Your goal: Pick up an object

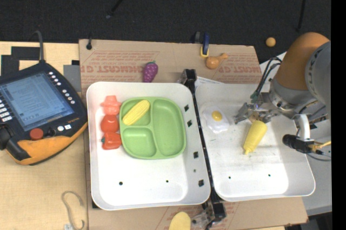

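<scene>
Step in hand: I was down in the right-hand shallow white bin (292, 183), closing in on the yellow plastic squeeze bottle (254, 136) that I judged to be the pick.
My fingers: the two-finger gripper (255, 113) sat just above the bottle's upper end; the dark linkage blurred together, so I could not tell how far apart the tips stood, and nothing showed held between them.
Target position: the bottle lay on its side, tilted, in the middle of the right bin, its narrow end pointing down-left.
Doing it well: I judged the grip should cross the bottle's short width, near its middle, since a round smooth body would likely roll or squirt out of an end pinch.
Close neighbour: a small toy fried egg, white with a yellow yolk (217, 119), lay to the bottle's left, apart from it.
Left bin: a green divided plastic plate (157, 137) carried a yellow toy corn cob (135, 111); a red-orange toy figure (110, 125) lay beside the plate.
Outside the bins: a purple toy grape bunch (150, 71) and an orange pear-shaped toy (215, 60) lay on the cardboard; a teach pendant with an orange case (38, 110) rested on the surface, well apart.
In the way: only the bin's centre wall, on a leftward carry.
</scene>
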Available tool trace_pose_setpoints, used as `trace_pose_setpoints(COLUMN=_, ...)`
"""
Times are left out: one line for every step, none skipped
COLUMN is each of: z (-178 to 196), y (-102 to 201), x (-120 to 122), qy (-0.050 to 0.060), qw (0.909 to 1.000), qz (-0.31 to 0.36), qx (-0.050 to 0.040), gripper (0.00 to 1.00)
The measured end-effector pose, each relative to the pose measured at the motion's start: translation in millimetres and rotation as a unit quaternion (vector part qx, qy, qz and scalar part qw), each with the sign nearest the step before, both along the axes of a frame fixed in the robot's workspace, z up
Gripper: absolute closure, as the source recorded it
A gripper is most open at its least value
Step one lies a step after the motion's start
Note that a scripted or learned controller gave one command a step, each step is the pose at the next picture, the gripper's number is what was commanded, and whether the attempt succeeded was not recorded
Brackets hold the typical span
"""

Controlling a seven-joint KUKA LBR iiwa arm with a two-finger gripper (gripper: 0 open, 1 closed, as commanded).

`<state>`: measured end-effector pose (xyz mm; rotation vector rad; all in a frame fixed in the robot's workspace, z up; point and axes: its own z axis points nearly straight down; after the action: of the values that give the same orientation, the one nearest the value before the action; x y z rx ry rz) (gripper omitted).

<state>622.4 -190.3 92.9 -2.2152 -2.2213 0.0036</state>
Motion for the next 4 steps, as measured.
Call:
trace_pose_setpoints(z=13.8, y=-1.1, x=1.3, qy=-0.002, qw=1.0, qz=0.0, qx=-0.0008, gripper=1.0)
trace_pose_setpoints(z=60.0, y=3.1, x=-3.5, qy=-0.004, qw=1.0, qz=-0.002, qx=-0.0009, gripper=1.0)
trace_pose_setpoints(z=102.4, y=4.4, x=-4.8, qy=-0.003, qw=1.0, qz=-0.002, qx=-0.0008, gripper=1.0)
trace_pose_setpoints(z=136.8, y=2.0, x=-4.8, qy=-0.004, qw=1.0, qz=-0.002, qx=-0.001, gripper=1.0)
